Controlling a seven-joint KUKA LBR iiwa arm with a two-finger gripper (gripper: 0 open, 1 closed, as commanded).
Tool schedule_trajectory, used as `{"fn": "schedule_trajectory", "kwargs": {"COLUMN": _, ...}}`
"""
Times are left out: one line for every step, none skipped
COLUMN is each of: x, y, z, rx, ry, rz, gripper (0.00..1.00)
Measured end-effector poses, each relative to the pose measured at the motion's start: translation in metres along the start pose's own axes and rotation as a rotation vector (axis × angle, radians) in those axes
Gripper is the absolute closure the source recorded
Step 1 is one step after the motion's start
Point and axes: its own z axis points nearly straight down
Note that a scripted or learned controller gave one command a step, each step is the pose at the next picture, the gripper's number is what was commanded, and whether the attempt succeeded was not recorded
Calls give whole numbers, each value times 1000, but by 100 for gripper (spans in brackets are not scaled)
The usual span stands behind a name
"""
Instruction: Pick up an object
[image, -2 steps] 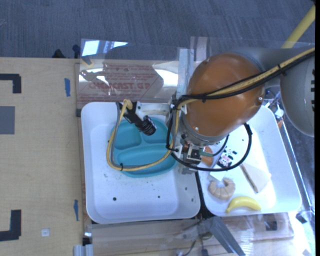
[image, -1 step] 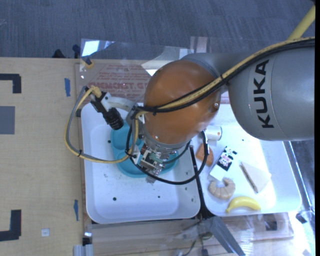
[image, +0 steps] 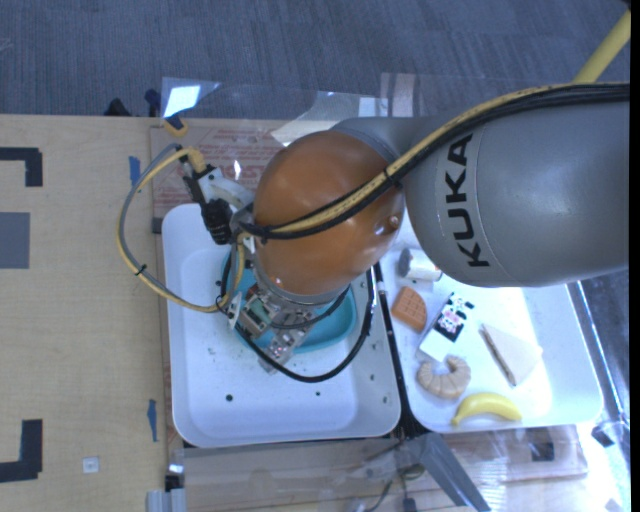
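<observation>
The pincer (image: 268, 335) hangs low in the left bin (image: 200, 400), under the arm's orange band (image: 325, 225), and from above I cannot tell how it stands or whether anything is in it. Just beside and partly beneath it lies a teal, dish-like thing (image: 335, 322), most of it hidden by the wrist. This looks like the nearest candidate for the pick, though that is a judgement.

The risks, as I judge them: the teal thing looks broad and shallow, so the pincer may slide off its rim or press it flat against the bin floor instead of lifting it. The yellow and black cables (image: 135, 255) loop wide over the bin's left wall and could catch on it when the arm rises.

The left bin's bare floor shows a few dark specks. The right bin (image: 560, 390), well apart from the pincer, holds a banana (image: 487, 408) near the front edge, a pale ring-shaped pastry (image: 444, 376) just above it, an orange cracker-like piece (image: 410, 309), a white card with black marks (image: 449, 325), a white wedge (image: 515, 350) and a small grey-white item (image: 415, 268).
</observation>
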Motion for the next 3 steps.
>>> {"fn": "schedule_trajectory", "kwargs": {"x": -10, "y": 14, "z": 24, "rx": 1, "ry": 1, "rz": 366, "gripper": 100}}
{"fn": "schedule_trajectory", "kwargs": {"x": -8, "y": 12, "z": 8, "rx": 8, "ry": 0, "rz": 800, "gripper": 100}}
{"fn": "schedule_trajectory", "kwargs": {"x": 6, "y": 13, "z": 7, "rx": 6, "ry": 0, "rz": 1227, "gripper": 100}}
